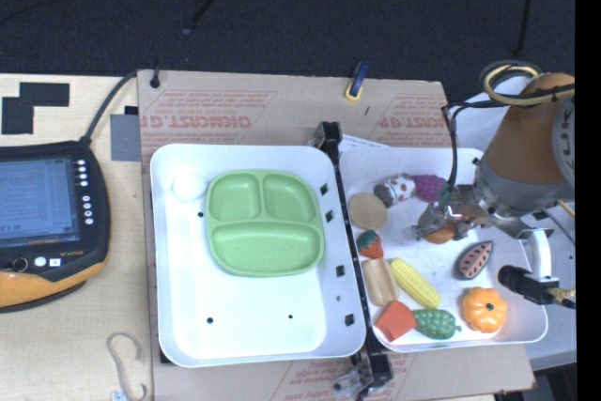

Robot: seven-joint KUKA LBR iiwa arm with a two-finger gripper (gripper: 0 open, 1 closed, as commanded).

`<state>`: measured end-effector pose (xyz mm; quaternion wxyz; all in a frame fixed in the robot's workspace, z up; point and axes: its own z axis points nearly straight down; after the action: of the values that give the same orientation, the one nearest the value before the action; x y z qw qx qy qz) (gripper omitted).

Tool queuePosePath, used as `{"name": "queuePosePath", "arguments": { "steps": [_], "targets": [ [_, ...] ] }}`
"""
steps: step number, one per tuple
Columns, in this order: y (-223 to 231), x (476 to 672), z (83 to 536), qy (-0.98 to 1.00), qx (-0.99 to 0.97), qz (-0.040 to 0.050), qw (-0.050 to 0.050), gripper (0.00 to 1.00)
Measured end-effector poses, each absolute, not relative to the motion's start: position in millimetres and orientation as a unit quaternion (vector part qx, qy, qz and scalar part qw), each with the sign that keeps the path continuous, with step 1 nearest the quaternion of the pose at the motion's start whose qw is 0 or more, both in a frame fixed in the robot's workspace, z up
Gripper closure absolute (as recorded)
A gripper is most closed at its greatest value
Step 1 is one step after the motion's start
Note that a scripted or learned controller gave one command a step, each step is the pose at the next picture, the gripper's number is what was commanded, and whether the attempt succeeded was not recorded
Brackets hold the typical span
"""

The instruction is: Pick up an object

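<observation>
The right bin [526, 329] holds several toy foods: a yellow corn cob [413, 283], an orange pumpkin [484, 309], a red block [395, 320], a green bumpy vegetable [435, 324], a tan bread piece [378, 280], a strawberry [370, 244], a beige disc [367, 212], purple grapes [430, 187] and a brown oval slice [474, 260]. My gripper [439, 223] is low in this bin, right over a small orange piece [439, 235]. The arm's wrist covers its fingers from above.
The left bin [178, 296] carries a green divided plate [264, 223] and a small white round thing [188, 188] in its far left corner. A tablet controller [47, 211] lies on the bench to the left. A black divider [343, 230] runs between the bins.
</observation>
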<state>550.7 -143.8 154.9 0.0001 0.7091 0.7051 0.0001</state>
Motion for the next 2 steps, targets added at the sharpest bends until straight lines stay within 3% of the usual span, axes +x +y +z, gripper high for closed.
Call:
{"name": "queuePosePath", "arguments": {
  "steps": [1,2],
  "targets": [
    [-148,560.3,210,0.707,0.707,0.0005,0.001,1.00],
    [-149,560.4,228,0.707,0.707,0.0000,0.000,1.00]
  ]
}}
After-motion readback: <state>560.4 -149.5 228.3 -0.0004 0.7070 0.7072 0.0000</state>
